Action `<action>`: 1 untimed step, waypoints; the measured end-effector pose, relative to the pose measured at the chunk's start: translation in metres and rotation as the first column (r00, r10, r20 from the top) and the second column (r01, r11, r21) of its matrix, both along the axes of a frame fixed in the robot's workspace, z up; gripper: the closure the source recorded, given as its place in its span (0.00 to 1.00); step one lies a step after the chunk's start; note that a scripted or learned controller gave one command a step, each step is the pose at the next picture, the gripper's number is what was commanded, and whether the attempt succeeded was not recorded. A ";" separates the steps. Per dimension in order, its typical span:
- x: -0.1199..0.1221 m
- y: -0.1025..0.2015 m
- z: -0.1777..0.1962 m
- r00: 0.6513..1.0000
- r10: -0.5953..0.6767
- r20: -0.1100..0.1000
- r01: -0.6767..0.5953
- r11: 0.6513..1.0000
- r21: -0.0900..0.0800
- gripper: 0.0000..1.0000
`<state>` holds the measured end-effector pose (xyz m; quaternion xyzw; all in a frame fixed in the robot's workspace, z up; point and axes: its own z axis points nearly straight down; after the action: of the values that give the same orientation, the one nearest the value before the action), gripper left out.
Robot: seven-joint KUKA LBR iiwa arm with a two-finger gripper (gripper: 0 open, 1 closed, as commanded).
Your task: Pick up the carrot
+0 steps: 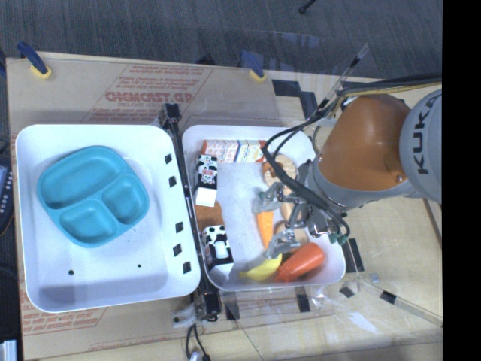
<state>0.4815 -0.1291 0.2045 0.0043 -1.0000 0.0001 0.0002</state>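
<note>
Half the carrot [265,228] behind hand [281,218]

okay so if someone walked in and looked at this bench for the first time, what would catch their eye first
Probably the arm's big orange band, looming over the right bin from the right. Next, the blue divided tray lying in the left bin. Then the gripper hovering right over the carrot, among the toy foods.

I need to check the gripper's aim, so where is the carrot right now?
The carrot lies in the right bin, near its middle toward the front, just above the banana and left of the gripper.
</note>
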 end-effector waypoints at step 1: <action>0.033 -0.009 -0.112 1.000 -0.028 0.005 0.028 1.000 -0.001 0.00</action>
<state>0.5142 -0.1377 0.0924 -0.0096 -1.0000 0.0006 -0.0021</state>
